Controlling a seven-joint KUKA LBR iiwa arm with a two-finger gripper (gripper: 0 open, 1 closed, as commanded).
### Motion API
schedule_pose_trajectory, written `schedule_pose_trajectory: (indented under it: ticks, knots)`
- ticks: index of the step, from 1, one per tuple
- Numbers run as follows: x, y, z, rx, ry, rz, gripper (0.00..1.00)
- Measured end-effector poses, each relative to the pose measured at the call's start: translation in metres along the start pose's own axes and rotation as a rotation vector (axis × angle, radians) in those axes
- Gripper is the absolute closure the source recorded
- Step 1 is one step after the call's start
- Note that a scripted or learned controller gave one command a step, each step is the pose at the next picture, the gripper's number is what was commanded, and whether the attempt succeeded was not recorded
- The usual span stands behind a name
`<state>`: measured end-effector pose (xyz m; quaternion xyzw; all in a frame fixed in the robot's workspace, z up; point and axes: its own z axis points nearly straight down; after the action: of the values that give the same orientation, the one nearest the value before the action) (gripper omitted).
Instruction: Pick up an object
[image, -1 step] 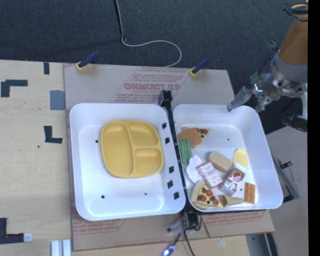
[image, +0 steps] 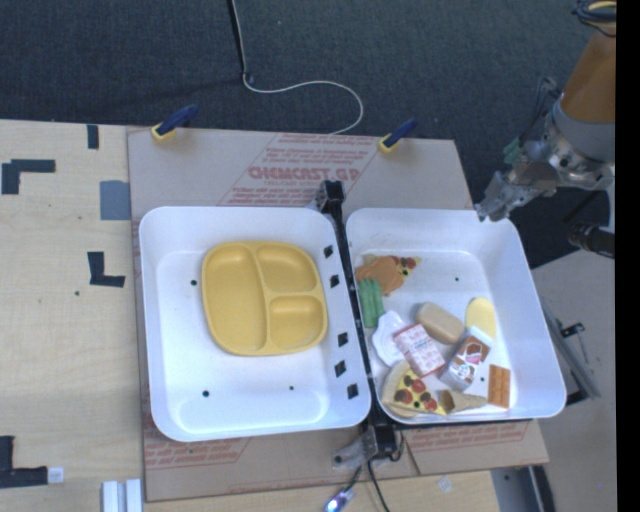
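**Small toy food, light and likely slick**

The gripper (image: 492, 208) hangs at the upper right of the frame, just over the far corner of the right bin (image: 530, 300); whether its fingers are open I cannot tell, and nothing visible sits between them. The pickings lie heaped in that bin's lower half: a pizza slice (image: 418, 392), a tan block (image: 441, 323), a yellow wedge (image: 482, 317). They look like hard, light plastic. I'd judge the tan block easiest, pinched across its short sides. The yellow tray (image: 265, 297) sits in the left bin (image: 165, 330).
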<state>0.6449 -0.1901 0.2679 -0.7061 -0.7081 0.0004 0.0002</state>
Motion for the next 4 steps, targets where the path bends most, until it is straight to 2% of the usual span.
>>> schedule_pose_trajectory:
  ticks: [1,2,3,4]
  knots:
    - [0.122,0.011,-0.120,-0.014,0.002,-0.011,1.00]
    - [0.203,0.024,-0.273,-0.020,0.003,-0.009,1.00]
    - [0.117,0.023,-0.181,0.008,-0.002,0.010,1.00]
    - [0.032,0.022,-0.117,0.005,-0.002,0.009,1.00]
